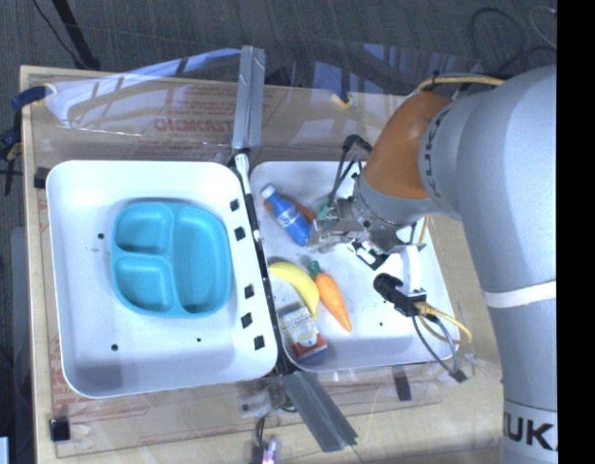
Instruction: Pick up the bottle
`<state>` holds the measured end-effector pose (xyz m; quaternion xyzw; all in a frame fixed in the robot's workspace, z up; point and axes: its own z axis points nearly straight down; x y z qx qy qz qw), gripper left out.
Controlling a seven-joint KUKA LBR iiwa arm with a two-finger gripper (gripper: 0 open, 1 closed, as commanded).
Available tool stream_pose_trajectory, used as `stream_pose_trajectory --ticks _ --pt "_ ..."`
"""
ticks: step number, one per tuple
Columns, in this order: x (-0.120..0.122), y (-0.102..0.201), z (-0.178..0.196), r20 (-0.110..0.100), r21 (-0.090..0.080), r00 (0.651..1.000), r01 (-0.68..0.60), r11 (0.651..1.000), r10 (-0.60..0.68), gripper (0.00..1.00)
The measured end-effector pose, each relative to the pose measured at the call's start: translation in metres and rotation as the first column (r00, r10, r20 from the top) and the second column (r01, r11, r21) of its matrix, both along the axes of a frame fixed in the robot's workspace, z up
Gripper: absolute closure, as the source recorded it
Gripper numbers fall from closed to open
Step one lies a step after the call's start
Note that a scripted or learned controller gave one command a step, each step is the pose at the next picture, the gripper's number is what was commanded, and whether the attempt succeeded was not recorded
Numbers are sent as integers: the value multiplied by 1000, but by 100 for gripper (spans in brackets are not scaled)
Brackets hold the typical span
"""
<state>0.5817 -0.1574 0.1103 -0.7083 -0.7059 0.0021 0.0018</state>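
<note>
White right bin [423, 288]: end effector [328, 222] just beside bottle [287, 217].

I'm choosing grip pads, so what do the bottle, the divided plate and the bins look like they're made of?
Bottle: likely plastic, glossy blue body with a white cap. Divided plate: smooth moulded plastic by its look, uniform light blue with rounded compartments. Bins: probably thin white plastic with a soft sheen and rounded corners.
</note>
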Motion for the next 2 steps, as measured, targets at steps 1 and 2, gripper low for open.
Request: stream_pose_trajectory --ticks 1,2 --pt "0 0 0 0 0 1000 0 1000 0 0" --pt "-62 8 -19 4 1 999 -32 1000 32 0"
